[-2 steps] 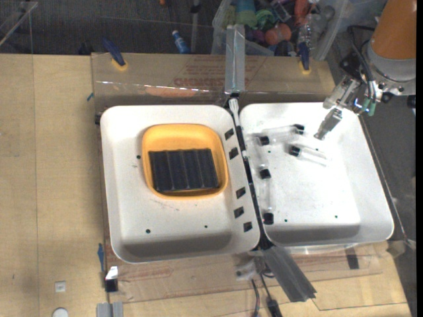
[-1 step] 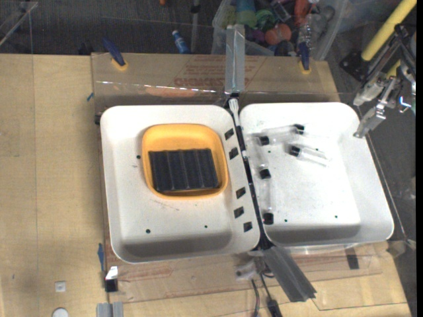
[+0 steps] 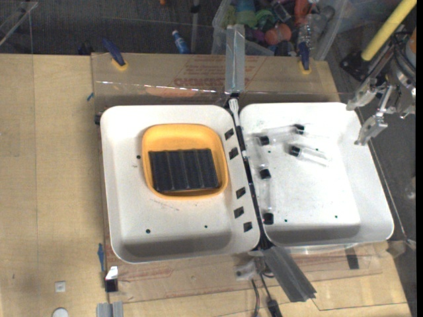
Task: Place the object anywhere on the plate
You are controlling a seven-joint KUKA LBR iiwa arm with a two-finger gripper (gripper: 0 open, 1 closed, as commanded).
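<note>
Bench front: a grey metal bracket (image 3: pixel 291 281) at the foot of the seam between the bins, with a small black-and-white tag (image 3: pixel 110 279) near the left corner. Left bin (image 3: pixel 119 177): white, shallow, holding one orange plate (image 3: pixel 182 132) set toward its far half. Black ribbed block (image 3: pixel 184 169): lies flat on the plate, inside the rim, covering most of the plate's floor on the near side, its ribs running near to far. Divider (image 3: pixel 238 174): a row of small black tabs along the seam where the two bins meet. Right bin (image 3: pixel 370 210): white, holding several clear tubes with black ends; one short tube (image 3: pixel 305 152) lies loose toward the far middle, a second tube (image 3: pixel 281 134) just beyond it, and others lie against the divider wall. Gripper (image 3: pixel 360 121): metal, hanging over the far right corner of the right bin, well apart from the plate and the block, with nothing seen in its grasp; whether it is open or closed cannot be told. Beyond the bins: a clear panel with two blue clamps (image 3: pixel 117 59), then a clear crate of coloured toys (image 3: pixel 277 5) and a yellow tube (image 3: pixel 393 18).
</note>
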